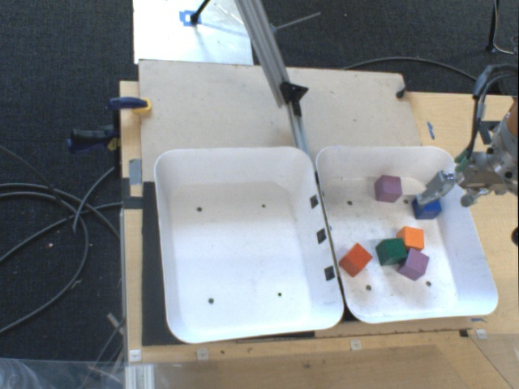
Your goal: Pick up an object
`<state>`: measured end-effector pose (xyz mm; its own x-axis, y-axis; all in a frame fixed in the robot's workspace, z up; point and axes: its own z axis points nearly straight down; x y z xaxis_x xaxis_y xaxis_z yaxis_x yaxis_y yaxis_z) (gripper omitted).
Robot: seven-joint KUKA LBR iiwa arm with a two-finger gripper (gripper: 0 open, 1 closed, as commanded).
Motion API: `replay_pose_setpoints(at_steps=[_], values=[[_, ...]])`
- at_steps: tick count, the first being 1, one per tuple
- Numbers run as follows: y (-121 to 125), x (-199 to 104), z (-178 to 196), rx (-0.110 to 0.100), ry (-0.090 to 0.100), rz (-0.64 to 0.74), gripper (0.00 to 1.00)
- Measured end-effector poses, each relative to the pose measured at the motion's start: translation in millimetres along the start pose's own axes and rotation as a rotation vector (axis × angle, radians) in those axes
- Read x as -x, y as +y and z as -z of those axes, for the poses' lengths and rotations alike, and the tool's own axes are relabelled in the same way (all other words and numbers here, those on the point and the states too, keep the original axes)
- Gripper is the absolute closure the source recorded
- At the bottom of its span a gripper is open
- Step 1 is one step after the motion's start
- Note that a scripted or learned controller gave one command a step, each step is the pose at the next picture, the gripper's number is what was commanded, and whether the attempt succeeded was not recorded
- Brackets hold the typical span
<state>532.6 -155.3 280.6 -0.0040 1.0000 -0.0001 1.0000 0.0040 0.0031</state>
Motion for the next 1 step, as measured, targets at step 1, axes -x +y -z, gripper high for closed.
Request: replay_pose_setpoints(at_steps=[1], values=[[7.6, 58.6, -121.8, -0.007, -0.001, -0.005, 0.0]])
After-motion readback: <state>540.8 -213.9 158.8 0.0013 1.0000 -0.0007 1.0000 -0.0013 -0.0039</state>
